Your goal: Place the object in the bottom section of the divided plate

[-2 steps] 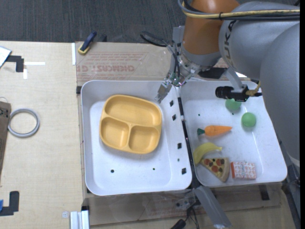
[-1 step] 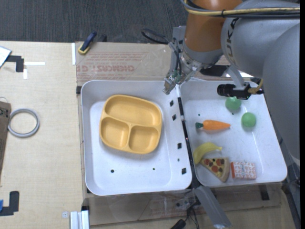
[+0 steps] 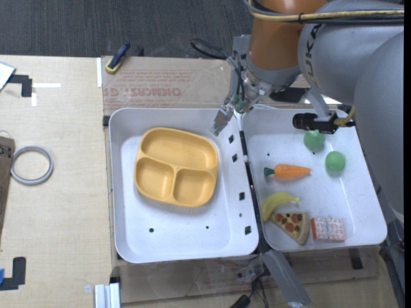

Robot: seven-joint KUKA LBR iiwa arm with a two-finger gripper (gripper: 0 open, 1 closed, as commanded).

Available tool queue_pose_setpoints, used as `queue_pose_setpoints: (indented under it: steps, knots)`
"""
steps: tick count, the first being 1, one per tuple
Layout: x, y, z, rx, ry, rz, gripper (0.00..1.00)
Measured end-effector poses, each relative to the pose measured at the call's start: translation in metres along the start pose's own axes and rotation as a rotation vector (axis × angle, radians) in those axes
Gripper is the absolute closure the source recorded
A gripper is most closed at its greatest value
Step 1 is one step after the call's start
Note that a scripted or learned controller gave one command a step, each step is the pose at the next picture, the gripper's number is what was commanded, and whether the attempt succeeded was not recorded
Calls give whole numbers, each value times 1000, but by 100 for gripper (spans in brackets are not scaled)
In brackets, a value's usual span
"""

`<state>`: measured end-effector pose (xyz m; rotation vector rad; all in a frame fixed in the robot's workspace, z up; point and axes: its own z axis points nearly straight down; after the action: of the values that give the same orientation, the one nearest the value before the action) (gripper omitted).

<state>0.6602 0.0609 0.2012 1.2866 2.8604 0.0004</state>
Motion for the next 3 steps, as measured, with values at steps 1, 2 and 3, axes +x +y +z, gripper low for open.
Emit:
queue_pose_setpoints:
  steps: [1,2,3]
  knots:
    - [-2,0,-10,-2,-3,1,100]
    - [29,-48,10,5,4,230,100]
    - [27,-49,1,5,3,233,100]
